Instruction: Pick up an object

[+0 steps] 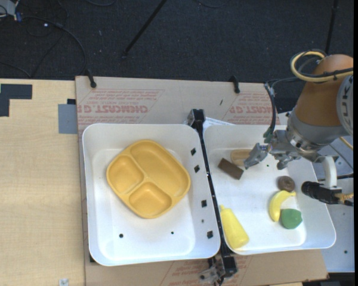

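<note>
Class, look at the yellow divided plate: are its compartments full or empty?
Empty. The yellow divided plate in the left bin shows bare yellow compartments.

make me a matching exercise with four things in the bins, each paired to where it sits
Things:
1. yellow divided plate
2. brown block
3. green object
4. yellow bottle

Places:
A. right bin, near front corner by the divider
B. left bin, near the middle
C. right bin, just left of the pincer
D. right bin, touching the banana

Pairs: 1-B, 2-C, 3-D, 4-A
</note>
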